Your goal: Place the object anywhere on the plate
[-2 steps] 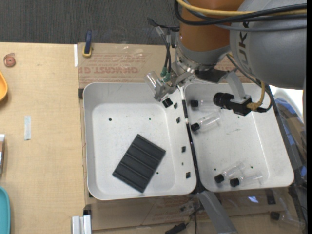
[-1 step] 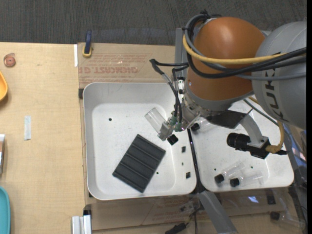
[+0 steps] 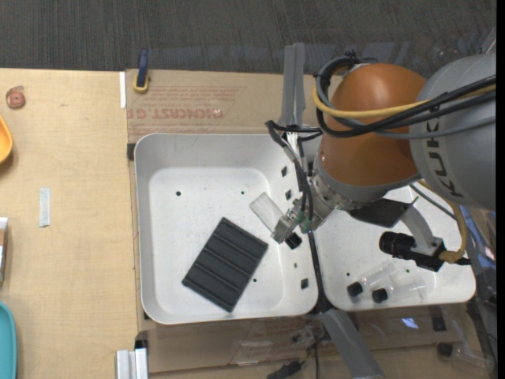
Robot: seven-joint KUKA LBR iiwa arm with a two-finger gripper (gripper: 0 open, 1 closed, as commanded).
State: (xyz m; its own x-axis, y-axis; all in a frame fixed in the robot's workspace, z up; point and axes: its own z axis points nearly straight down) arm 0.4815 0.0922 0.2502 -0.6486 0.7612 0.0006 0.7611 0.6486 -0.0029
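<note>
Seemingly clamped on a small clear plastic object (image 3: 263,208), the pincer (image 3: 286,226) hangs up-right of the dark ribbed rectangular plate (image 3: 226,263).

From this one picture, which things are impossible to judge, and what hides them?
- Tool, camera view: blurred and partly under the orange wrist, so open or shut is unclear, and whether it holds anything.
- Right bin: the arm covers most of it.
- Clear objects in the right bin: transparent, their shape is hard to tell.
- Plate: I cannot identify one; only a ridged black slab lies in the left bin.
</note>
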